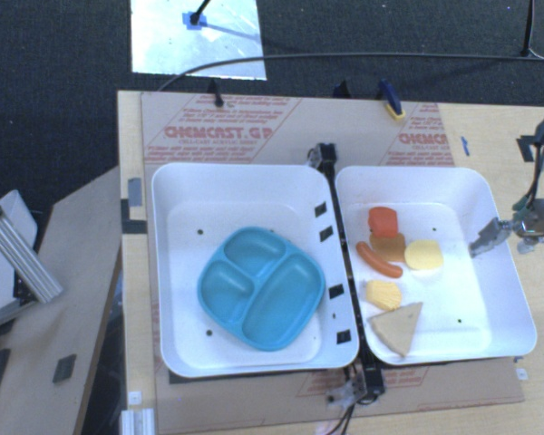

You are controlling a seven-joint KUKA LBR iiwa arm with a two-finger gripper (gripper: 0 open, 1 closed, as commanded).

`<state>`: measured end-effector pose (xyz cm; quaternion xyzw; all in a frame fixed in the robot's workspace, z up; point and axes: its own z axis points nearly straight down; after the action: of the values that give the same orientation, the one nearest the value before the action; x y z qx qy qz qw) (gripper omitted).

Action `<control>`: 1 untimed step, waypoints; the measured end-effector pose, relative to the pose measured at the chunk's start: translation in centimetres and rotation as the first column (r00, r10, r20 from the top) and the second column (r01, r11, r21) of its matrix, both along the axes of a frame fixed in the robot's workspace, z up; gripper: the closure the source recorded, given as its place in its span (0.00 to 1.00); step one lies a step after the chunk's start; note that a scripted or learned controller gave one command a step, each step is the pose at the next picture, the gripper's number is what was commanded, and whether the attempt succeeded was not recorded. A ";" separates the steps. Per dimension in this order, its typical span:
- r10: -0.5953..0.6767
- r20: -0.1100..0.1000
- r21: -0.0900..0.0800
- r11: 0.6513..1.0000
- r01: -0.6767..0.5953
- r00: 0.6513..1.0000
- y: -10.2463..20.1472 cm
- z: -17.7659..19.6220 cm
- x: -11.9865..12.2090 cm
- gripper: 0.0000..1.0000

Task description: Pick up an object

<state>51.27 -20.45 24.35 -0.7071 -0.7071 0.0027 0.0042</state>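
The right bin (490, 329) holds several toy foods in its left half. A red block (383, 220) lies at the back, with a brown piece (389, 246) just in front of it. A reddish sausage (379, 260) lies slanted beside them. A yellow round slice (424, 255) sits to the right. Nearer the front are a small yellow piece (383, 294) and a tan wedge (398, 327). My gripper (486, 236) hangs over the bin's right side, apart from the food and about 60 pixels right of the yellow slice. Nothing shows in it.
The left bin (186, 333) holds a blue divided plate (261, 287). A black divider strip (337, 261) runs between the bins. Cables and metal parts (539, 184) stand at the right edge. A blue clip (392, 99) lies on the board behind the bins.
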 end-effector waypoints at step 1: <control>0.004 0.011 -0.003 1.000 -0.004 1.000 0.1 0.6 0.3 0.00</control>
<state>51.53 -20.38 24.93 -0.7057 -0.7085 -0.0003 -0.0007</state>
